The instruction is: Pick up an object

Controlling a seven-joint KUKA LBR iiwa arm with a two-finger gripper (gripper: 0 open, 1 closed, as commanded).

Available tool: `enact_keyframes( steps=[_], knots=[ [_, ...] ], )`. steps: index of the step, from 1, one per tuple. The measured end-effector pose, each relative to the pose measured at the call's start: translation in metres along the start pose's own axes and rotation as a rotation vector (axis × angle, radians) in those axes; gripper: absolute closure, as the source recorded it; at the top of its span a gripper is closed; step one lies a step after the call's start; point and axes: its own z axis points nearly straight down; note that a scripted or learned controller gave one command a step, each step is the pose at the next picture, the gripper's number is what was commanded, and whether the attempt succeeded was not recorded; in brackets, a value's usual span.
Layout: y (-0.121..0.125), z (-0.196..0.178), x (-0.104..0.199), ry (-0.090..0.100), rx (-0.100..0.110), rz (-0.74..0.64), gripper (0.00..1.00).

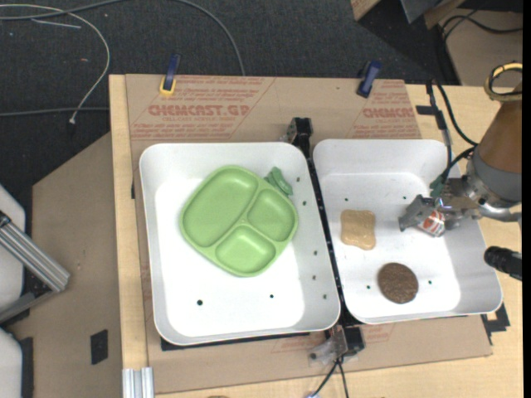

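My gripper point(429, 216) is low over the right side of the right bin point(377, 157), reaching in from the right. A small red and white object point(433, 224) sits between its fingers, and the gripper is shut on it just above the bin floor. A tan, bread-like piece point(358, 229) lies left of the gripper, near the middle of that bin. A round brown cookie-like disc point(398, 282) lies toward the bin's front.
The left bin point(166, 288) holds a green divided plate point(239, 220), with a small dark green item point(280, 181) at the plate's back right edge. A ridge point(319, 222) separates the two bins. Cables and the arm's body crowd the right edge.
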Motion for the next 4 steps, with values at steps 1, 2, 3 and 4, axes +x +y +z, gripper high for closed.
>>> enact_keyframes(
  steps=[1, 2, 3, 4],
  knots=[
    [0.003, 0.049, 0.010, 0.001, 0.001, -0.001, 0.00],
    [0.004, 0.035, 0.009, -0.001, -0.006, 0.000, 1.00],
    [0.004, -0.011, 0.015, -0.004, -0.011, -0.002, 1.00],
    [0.005, -0.063, 0.015, -0.005, -0.013, -0.002, 1.00]
  ],
)
